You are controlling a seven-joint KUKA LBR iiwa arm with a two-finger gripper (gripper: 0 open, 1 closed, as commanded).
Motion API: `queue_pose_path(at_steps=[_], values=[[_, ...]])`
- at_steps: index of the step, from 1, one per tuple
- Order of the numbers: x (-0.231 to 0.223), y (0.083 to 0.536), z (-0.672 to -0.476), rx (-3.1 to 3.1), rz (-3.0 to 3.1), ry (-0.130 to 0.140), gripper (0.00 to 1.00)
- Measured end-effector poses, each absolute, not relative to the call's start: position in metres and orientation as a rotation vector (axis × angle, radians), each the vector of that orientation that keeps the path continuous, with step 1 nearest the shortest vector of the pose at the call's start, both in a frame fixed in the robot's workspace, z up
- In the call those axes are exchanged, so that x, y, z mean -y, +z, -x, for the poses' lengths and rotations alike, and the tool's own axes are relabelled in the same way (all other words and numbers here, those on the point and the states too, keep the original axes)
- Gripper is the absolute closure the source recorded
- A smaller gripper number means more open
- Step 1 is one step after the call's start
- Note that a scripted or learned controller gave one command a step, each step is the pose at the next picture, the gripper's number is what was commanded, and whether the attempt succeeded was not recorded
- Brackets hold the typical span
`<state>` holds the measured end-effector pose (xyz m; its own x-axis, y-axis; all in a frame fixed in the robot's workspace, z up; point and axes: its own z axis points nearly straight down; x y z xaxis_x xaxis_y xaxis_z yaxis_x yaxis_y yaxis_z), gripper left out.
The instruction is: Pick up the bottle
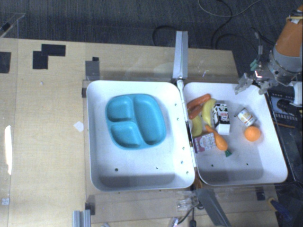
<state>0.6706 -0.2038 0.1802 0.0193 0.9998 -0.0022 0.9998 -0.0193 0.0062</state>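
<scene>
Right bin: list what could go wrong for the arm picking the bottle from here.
1. In the right white bin several items lie packed against the left wall: the yellow banana, the black-and-white carton and the orange carrot. A descent there could grab or shove the wrong thing.
2. The small silver can and the orange ball look round and may roll if nudged.
3. The two-finger gripper hovers over the bin's far rim and could clip it.
</scene>
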Motion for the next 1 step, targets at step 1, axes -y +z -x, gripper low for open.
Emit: queue_pose_path(at_steps=[1], values=[[0.2038,0.1802,-0.6706,-2.196,-2.238,0.004,0.00]])
